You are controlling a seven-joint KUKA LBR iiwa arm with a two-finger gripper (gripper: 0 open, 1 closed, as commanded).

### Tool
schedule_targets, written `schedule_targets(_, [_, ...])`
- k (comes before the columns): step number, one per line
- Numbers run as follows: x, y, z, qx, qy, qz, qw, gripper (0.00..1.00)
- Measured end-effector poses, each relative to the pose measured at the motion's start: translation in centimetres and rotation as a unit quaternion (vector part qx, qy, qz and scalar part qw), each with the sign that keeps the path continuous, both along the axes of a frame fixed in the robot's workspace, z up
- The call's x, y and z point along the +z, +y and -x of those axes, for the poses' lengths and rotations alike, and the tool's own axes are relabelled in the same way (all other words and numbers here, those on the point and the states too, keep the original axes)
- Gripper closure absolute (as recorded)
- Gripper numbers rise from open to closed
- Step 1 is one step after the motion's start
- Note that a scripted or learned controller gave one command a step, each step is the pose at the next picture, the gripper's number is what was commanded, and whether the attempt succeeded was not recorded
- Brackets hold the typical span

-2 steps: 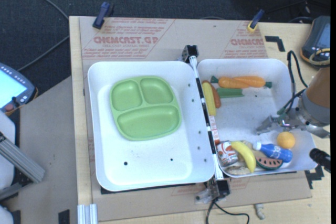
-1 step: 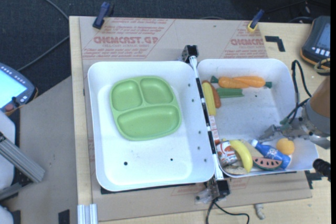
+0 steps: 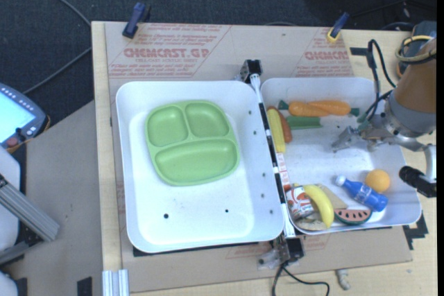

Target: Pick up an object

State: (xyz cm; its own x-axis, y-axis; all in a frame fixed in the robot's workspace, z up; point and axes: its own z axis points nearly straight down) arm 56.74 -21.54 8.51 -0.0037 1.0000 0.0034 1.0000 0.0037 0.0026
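Note:
My gripper (image 3: pixel 349 137) hangs over the middle of the right bin (image 3: pixel 316 88), open with nothing between its fingers. Just behind it lie an orange carrot (image 3: pixel 319 108) and a green vegetable (image 3: pixel 304 123). A yellow corn cob (image 3: pixel 277 129) with a red piece beside it rests along the bin's left wall. Toward the front lie an orange fruit (image 3: pixel 378 180), a blue bottle (image 3: pixel 362 193), a banana (image 3: pixel 320 204), a watermelon slice (image 3: pixel 352 215) and a red-and-white can (image 3: pixel 299 200). The gripper touches none of them.
The left bin (image 3: pixel 139 218) holds a green divided plate (image 3: pixel 192 141). My arm (image 3: pixel 416 90) comes in over the right bin's right edge. Bare white floor lies around the gripper in the middle of the right bin. Cables run near the bench's right side.

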Motion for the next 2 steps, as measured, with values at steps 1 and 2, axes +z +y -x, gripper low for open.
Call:
schedule_targets(1, [-0.1,-0.5,6.2,0.000,0.004,-0.0023,1.0000,0.00])
schedule_targets(2, [1.3,12.2,4.8,-0.001,0.002,0.0012,1.0000,0.00])
